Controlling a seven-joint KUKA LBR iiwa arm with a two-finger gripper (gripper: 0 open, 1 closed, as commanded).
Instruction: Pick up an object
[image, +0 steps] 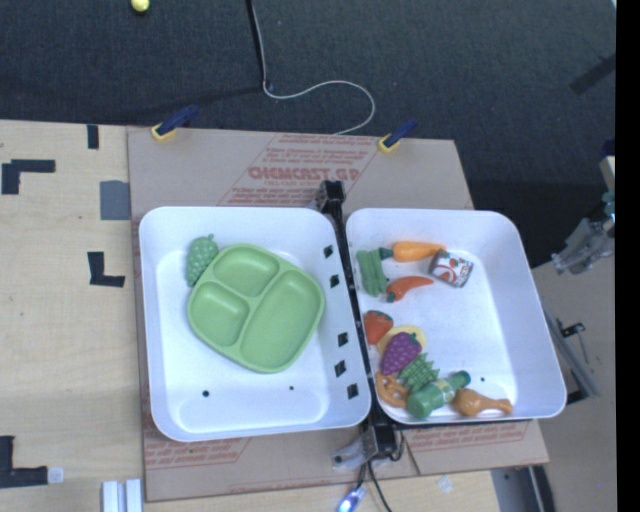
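Toy pile (420, 375) in right bin (500, 300) overlaps, lower pieces partly hidden and unidentifiable; green item (201, 258) half tucked behind divided plate (256, 308); can (451, 268) label too small to read.

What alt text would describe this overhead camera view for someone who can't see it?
Two shallow white bins sit side by side: the left bin holds a green divided plate, the right bin a cluster of toy foods, including a small can.
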